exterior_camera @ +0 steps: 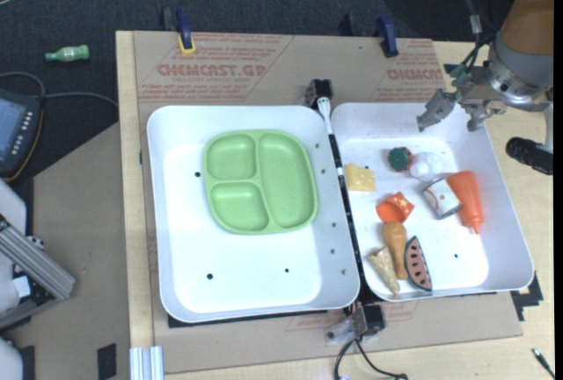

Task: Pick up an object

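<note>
With its fingers spread and holding nothing, the gripper (456, 113) hovers over the right bin's (506, 268) far edge, where the closely packed toy food (428, 202) could make it pinch two pieces or slip.

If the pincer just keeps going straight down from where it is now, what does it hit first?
Probably bare floor at the far end of the right-hand white bin. The pincer hangs over its back corner, beyond the small dark green round toy. Its height is unclear from this slanted view, so this is a guess.
</note>
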